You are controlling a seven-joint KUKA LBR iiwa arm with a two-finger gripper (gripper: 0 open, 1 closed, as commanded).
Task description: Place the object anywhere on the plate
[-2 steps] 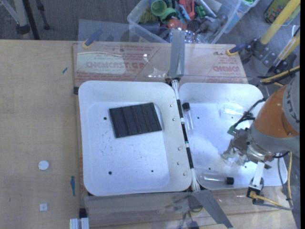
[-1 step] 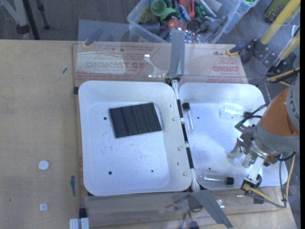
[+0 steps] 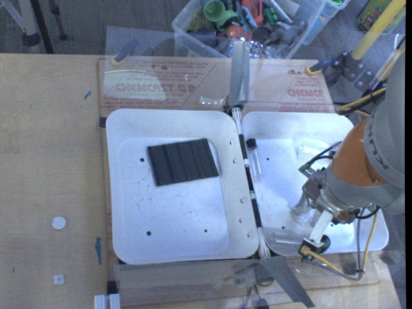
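Note:
The plate [image 3: 183, 161] is a dark grey ribbed rectangle lying flat in the left bin [image 3: 129, 237], toward its back. A thin clear object with a black cap [image 3: 252, 154] lies in the right bin [image 3: 277, 143], close along the divider between the bins. My gripper [image 3: 302, 210] hangs low over the right bin's front half, right of the clear object and well apart from it. The wrist and orange band hide most of the gripper from this angle. Nothing shows between its tips.
A raised divider [image 3: 248, 179] separates the two bins. Behind the bench stands a clear tub of colourful toys [image 3: 251, 11]. A transparent sheet [image 3: 167, 85] lies behind the bins. The bare wooden bench [image 3: 45, 159] spreads to the left.

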